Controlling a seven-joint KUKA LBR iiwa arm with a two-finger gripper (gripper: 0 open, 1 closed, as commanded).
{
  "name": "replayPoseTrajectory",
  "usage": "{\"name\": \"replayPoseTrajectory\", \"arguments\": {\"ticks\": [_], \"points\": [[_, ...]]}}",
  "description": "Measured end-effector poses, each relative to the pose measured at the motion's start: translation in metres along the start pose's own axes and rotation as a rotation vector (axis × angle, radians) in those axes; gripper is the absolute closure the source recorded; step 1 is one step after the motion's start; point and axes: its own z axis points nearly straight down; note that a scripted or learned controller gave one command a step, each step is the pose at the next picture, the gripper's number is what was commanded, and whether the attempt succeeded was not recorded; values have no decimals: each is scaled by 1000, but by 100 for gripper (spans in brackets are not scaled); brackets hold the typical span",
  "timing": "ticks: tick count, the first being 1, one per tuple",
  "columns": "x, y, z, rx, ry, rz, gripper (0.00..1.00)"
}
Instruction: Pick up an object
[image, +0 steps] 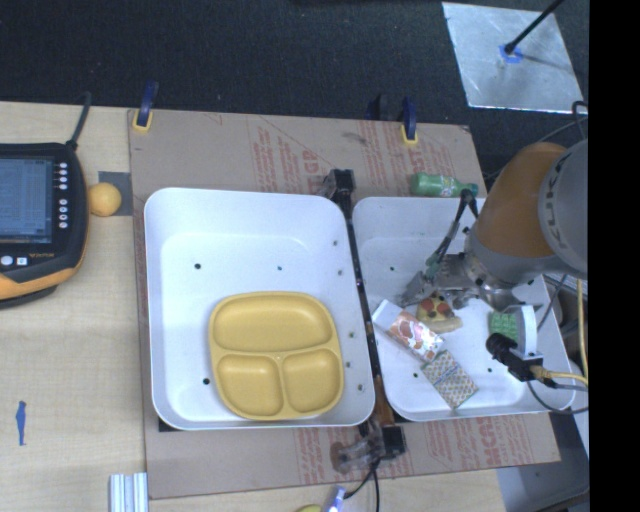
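Far left on the bench: a teach pendant (35, 220), hard black/orange plastic w/ a screen, and just beside it a small yellow ball (104, 198). Next, the left bin (190, 225), smooth white plastic, rounded corners, holds a yellow divided plate (275, 352) w/ three compartments; looks stiff and glossy.

The right bin (395, 235) carries the pickable clutter. A printed snack packet (413, 335) lies flat near the bin's middle, w/ a small checkered pouch (449, 378) just below-right of it. Both prob. light, thin, crinkly film, likely slippery; best pinched across the narrow width, not along the length. A small round food-like item (438, 311), red/tan, sits right under the gripper (436, 290); it looks the nearest target, though too small to judge stiffness. A green piece (505, 326) lies further right.

Gripper hangs low over that item; whether it's wide, narrow or holding anything can't be told.
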Motion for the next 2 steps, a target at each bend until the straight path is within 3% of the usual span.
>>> {"name": "replayPoseTrajectory", "arguments": {"ticks": [1,2], "points": [[-7,42,-1,-3,1,2,0],[-7,42,-11,-1,2,1,100]]}}
